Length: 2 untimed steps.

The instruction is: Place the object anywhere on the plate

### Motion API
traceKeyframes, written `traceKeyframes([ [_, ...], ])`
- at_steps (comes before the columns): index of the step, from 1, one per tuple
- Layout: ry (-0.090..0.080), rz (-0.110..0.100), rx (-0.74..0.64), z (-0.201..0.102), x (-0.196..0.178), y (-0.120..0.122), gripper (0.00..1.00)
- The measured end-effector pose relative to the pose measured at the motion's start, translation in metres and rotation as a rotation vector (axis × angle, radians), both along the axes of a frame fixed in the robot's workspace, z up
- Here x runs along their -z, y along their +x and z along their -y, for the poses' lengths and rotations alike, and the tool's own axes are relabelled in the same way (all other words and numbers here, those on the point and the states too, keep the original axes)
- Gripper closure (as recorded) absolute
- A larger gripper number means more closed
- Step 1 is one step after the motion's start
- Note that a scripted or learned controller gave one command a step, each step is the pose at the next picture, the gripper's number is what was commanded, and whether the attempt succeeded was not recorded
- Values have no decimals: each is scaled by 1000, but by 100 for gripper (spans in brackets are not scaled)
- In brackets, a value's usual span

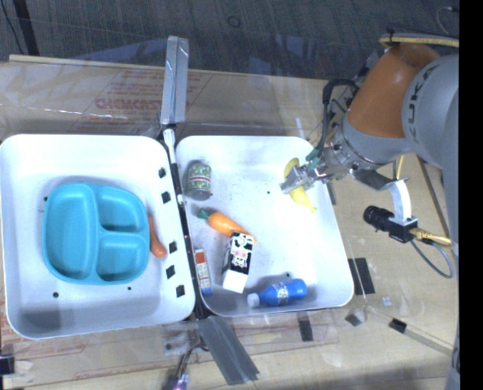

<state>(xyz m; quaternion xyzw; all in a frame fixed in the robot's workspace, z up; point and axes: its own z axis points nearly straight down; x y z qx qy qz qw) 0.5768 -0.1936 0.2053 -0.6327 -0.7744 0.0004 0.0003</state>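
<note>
Clearly the step in hand is the pick, and the claw sits at the upper right of the right bin, down over a yellow banana that lies against the bin's right wall. Yellow shows both above and below the metal tips, so the banana seems to pass between or under them, but I cannot tell how far apart they stand or whether they truly have the fruit.

I take the banana to be the object in play, though that is a judgement from where the arm is. The blue divided plate lies at centre left of the frame, in the left bin, well apart from the claw, with an orange carrot-like piece just beside its right edge.

To do this well, the grip should be settled before lifting: the banana is curved and pressed close to the wall, so a bite across its middle is likelier to hold than one near an end, where it could swivel or slip out. Lift straight up first, high enough to clear the bin's wall and the divider between the bins.

The path leftward crosses above a small can, a carrot, a cow-print carton and a blue bottle; staying high avoids knocking them. Any compartment of the plate will do, so aim for its middle and release low to keep the banana from rolling off.
</note>
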Motion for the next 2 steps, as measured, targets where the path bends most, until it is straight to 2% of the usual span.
traceKeyframes([
  [1, 0, -2, 84, -57, -8, 56, 100],
  [2, 0, -5, 152, -123, 15, 2, 100],
])
